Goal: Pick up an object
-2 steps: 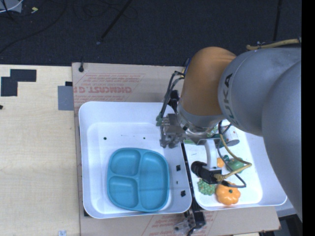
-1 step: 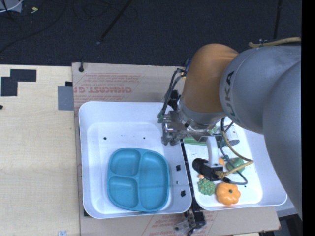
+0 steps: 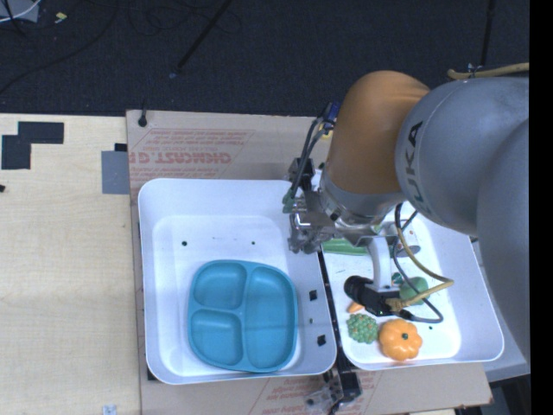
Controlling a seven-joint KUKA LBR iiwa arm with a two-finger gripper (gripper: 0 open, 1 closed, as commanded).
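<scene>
Gripper (image 3: 301, 230) is positioned over the divide between the two bins, at the far-left edge of the right bin (image 3: 486, 322). The arm's wrist covers it from above, so whether it is open or closed cannot be determined. Nothing is seen in its hold.

Right bin contents:
- Orange pumpkin (image 3: 401, 340) lies at the near edge.
- Green knobbly item (image 3: 363, 328) sits just beside the pumpkin, on its left.
- Small orange piece (image 3: 355, 307) lies beside the knobbly item, toward the bin's left edge.
- Flat green piece (image 3: 346, 247) lies by the far-left edge, close to the gripper and partly under the arm.
- Round teal-green item (image 3: 416, 285) is near the bin's middle, partly hidden.

Left bin (image 3: 152, 232) holds a blue divided plate (image 3: 242, 316), lying flat toward the near-right corner and well apart from the gripper.
</scene>
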